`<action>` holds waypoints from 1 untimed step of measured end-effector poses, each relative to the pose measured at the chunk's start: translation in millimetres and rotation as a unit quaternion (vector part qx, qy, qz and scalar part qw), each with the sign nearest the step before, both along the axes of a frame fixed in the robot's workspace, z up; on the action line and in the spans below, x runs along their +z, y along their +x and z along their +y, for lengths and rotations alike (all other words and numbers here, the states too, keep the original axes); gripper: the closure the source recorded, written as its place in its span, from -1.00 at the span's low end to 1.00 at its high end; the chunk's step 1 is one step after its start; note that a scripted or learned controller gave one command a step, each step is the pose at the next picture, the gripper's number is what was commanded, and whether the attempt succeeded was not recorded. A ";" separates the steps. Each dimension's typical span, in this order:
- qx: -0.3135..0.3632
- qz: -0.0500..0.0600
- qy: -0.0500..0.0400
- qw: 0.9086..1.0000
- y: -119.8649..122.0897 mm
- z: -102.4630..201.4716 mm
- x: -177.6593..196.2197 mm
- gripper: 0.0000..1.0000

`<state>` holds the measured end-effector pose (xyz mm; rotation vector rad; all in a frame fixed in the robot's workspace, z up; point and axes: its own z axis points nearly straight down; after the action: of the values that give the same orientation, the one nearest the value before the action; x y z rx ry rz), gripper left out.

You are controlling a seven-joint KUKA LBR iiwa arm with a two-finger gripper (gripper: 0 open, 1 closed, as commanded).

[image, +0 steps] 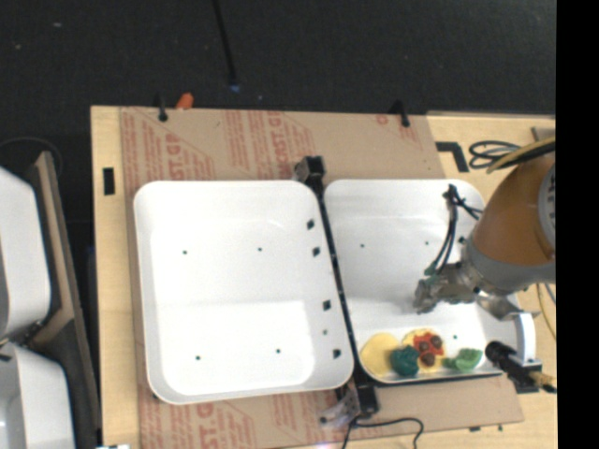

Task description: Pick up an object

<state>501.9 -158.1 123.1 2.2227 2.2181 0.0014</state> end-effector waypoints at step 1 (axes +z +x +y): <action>0.000 -0.002 -0.001 1.000 -6.6 -5.1 57.8 1.00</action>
<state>495.4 -163.1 180.9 2.2191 2.2166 0.0045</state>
